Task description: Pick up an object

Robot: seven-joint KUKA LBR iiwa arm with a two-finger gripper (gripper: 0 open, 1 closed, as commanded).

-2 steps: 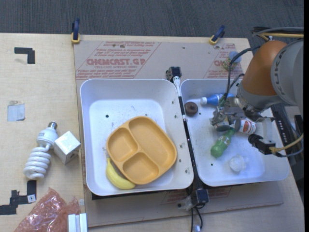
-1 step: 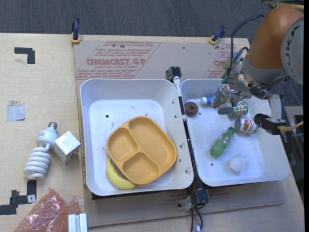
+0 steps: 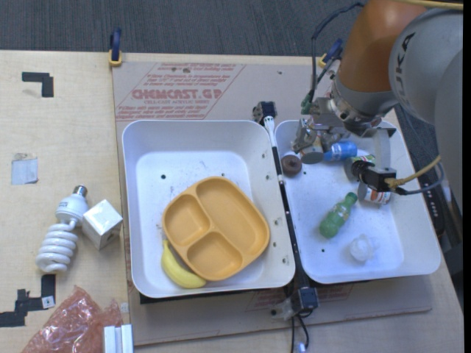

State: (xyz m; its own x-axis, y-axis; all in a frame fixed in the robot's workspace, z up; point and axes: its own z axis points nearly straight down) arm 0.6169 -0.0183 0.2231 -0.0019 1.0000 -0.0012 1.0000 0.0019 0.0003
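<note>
My gripper hangs over the far left corner of the right bin, below the orange wrist band. Just under and beside it lie a small brown round object and a blue bottle-like object; whether either is touched I cannot tell. A green bottle lies tilted in the middle of that bin, well apart from the gripper. A small clear crumpled object sits near the bin's front.
The left bin holds an orange divided plate with a banana partly under its front edge. Outside the bins on the left lie a spiral light bulb, a white cube and a red mesh bag.
</note>
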